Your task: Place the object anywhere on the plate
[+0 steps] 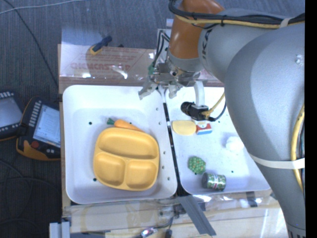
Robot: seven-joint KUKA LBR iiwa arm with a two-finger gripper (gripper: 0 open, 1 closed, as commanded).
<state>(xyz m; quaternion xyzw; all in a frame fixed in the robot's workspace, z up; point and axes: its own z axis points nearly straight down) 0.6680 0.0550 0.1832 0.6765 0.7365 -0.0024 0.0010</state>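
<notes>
A yellow plate [127, 157] with three compartments lies in the left bin [79, 133]. Behind its far edge rests a small orange carrot with a green top [121, 124], touching the plate's rim. My gripper [158, 89] hovers over the far end of the divider between the two bins. It is open, with nothing between its fingers. In the right bin [247, 177] lie a pale yellow oval piece [184, 128], a small red, white and blue box [203, 128], a white lump [234, 143], a green knobbly ball [196, 164] and a green can on its side [214, 181].
The grey arm [262, 73] fills the right side above the right bin, and a black cable fitting [190, 109] hangs just above the yellow oval piece. A clear-wrapped cardboard panel [104, 63] lies behind the left bin. A teach pendant [42, 128] sits off the bench to the left.
</notes>
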